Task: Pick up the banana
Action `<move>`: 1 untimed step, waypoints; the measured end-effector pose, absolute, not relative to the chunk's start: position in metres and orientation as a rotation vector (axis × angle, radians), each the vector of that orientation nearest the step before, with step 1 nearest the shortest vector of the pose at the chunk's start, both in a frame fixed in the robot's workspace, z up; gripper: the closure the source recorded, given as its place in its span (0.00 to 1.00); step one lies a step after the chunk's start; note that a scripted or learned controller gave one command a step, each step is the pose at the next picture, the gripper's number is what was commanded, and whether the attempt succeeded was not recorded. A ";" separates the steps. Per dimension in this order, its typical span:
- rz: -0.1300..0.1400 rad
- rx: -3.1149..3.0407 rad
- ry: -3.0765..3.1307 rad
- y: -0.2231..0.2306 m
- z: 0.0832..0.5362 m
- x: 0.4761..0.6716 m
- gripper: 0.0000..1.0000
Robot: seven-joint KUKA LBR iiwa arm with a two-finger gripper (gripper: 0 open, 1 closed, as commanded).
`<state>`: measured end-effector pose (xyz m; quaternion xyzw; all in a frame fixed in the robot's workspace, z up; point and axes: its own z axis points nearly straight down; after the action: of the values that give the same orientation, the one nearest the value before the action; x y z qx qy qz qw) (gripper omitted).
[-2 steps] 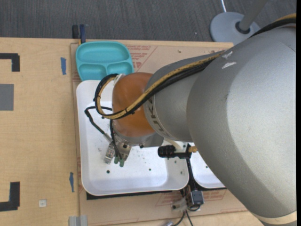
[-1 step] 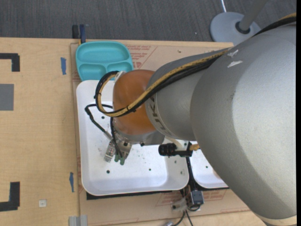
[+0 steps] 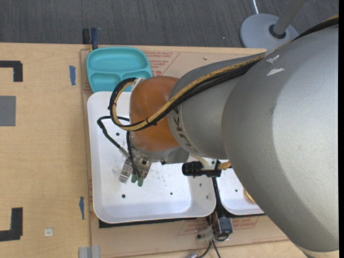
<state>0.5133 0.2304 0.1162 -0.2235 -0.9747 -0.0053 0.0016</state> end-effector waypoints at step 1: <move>-0.007 -0.399 -3.123 0.226 0.087 0.486 1.00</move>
<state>0.4857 0.2257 0.0872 -0.1268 -0.9919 -0.0024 -0.0032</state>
